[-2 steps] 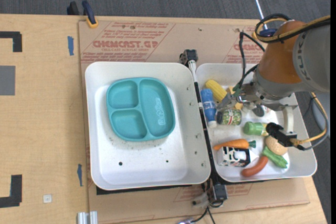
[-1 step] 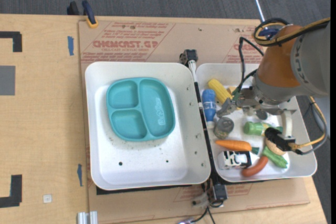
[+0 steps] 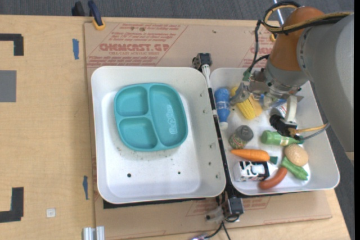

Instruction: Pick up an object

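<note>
My gripper [image 3: 255,93] hangs low over the upper part of the right bin [image 3: 331,172], just above a yellow corn-like toy [image 3: 251,109]. Left of it lies a blue bottle [image 3: 222,103]. Lower in the bin are a grey round piece [image 3: 243,134], an orange carrot [image 3: 250,154], a green toy [image 3: 275,137], a beige egg shape [image 3: 296,154], a red sausage [image 3: 273,178] and a black-and-white item [image 3: 251,168]. The wrist hides what lies directly under the gripper.
The left bin [image 3: 108,177] holds a teal divided plate [image 3: 151,116]. The grey arm with its orange band [image 3: 289,42] fills the upper right. A black clamp [image 3: 202,60] sits at the top between the bins, and cables loop beside the wrist.
</note>
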{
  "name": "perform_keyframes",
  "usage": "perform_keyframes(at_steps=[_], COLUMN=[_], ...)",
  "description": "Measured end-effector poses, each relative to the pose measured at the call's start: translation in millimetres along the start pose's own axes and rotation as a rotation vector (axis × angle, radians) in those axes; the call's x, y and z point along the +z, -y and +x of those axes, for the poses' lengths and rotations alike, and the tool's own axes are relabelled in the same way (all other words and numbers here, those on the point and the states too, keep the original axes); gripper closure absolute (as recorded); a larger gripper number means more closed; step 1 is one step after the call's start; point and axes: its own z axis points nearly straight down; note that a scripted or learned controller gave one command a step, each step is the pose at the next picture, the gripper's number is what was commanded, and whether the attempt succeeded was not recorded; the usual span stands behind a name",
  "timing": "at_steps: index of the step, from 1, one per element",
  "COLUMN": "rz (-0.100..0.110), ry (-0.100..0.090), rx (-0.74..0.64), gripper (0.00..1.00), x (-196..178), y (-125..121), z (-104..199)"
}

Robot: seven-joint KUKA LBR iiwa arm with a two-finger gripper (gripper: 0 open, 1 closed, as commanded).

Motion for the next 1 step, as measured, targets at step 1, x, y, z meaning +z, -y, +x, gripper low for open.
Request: perform_keyframes(at_steps=[1], rz=[-0.002], ry=[0.001], rx=[-0.002], gripper=[1.0], x=[-10.5], y=[-0.6], z=[0.4])
